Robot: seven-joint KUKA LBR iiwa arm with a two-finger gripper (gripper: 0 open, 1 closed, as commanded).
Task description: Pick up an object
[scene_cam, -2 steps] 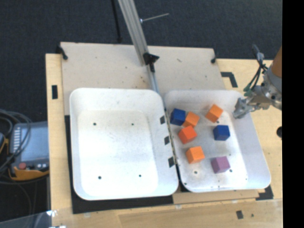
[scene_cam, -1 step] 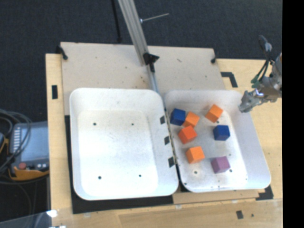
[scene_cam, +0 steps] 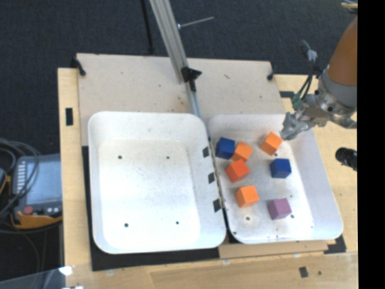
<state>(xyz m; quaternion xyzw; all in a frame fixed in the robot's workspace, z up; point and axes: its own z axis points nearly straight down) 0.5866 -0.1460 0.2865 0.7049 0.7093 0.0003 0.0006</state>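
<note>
Picking from the right shallow white plastic bin (scene_cam: 313,179) calls for centring the two-finger metal gripper (scene_cam: 290,127) over one cube and descending vertically. Its opening cannot be judged here. The nearest small orange cube (scene_cam: 271,143) lies just beside the gripper, toward the bin's middle, apart from neighbouring cubes.

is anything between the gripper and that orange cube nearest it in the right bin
Nothing visible stands in the way. The gripper hangs just right of the nearest orange cube, with bare bin floor between them. The blue cube sits below that orange cube, off the direct line, and the other cubes lie further left.
</note>
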